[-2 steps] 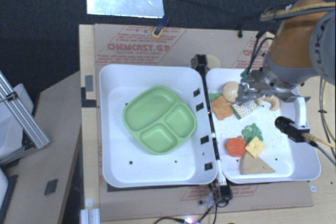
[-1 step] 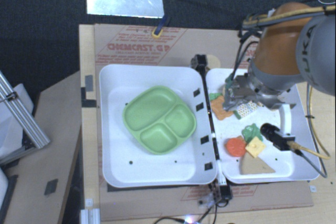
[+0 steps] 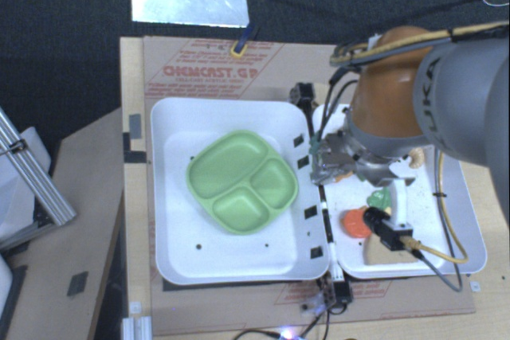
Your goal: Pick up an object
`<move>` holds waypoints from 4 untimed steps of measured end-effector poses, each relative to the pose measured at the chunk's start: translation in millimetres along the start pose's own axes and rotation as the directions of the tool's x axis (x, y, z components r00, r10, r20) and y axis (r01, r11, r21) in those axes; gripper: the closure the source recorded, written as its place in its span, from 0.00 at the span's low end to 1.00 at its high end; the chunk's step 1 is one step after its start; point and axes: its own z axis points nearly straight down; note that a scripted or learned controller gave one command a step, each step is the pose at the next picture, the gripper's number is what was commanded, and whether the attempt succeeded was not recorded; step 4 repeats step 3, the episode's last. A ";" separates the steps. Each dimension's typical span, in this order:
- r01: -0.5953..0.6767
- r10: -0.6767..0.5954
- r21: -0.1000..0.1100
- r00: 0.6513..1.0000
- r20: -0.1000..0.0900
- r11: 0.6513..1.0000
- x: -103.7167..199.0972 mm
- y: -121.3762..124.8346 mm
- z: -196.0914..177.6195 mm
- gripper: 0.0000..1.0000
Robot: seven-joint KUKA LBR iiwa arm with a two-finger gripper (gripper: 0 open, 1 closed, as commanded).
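Objects lie in the view's right-hand bin, under the arm. An orange object, small and rounded, sits on the white floor near the wall this bin shares with its neighbour. Just beside it, toward the back, is a small green object, partly hidden by the robot, so its shape is unclear. A tan object lies close to the front rim, near the orange one. A pale piece peeks out at the arm's edge farther back.

The end effector hangs over this group, above the green object. Whether it is wide or narrow cannot be told, and nothing is seen held in it.

Bare floor shows along this bin's outer side and front corner. The left-hand bin holds a green plate with three compartments, lying flat near the middle with bare white floor on every side. Both bins rest on a cardboard sheet with red print, on the counter.
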 end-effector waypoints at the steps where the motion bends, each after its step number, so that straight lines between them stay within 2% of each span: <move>1: -0.002 0.002 -0.001 1.000 0.001 1.000 13.3 -14.8 2.2 1.00; 4: -0.007 0.007 -0.003 1.000 0.001 1.000 2.6 -9.4 -12.8 1.00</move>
